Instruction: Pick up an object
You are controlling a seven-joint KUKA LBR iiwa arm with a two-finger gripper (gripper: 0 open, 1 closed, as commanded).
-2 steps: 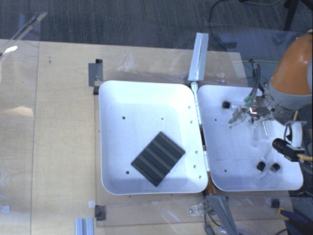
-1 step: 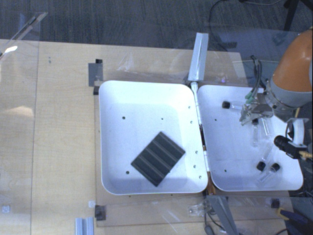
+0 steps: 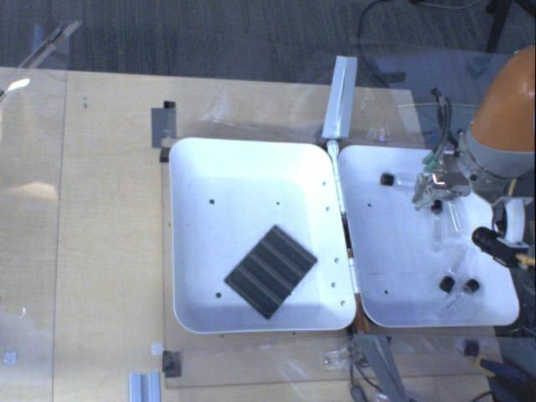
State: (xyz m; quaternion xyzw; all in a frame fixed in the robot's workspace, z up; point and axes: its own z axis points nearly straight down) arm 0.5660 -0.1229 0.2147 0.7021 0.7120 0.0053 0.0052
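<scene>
Two bins: left bin (image 3: 188, 224) holds one dark ribbed pad (image 3: 271, 271), lying flat and turned diagonal; right bin (image 3: 368, 304) holds a few small clear pieces with black caps (image 3: 457, 285), hard to make out.
Step in hand: I judge I am lining up over the right bin for a grasp, nothing lifted yet.
Doing it well: I should pick one piece that lies apart from the others, centre over it, then come straight down; the clear ones look slippery and thin, so a square approach matters.
Arm: I reach in from the right, orange band (image 3: 507, 99) high over the bin's far right corner.
Claw (image 3: 435, 189): points down above the right bin's upper middle; I cannot tell how it is set from this view.
</scene>
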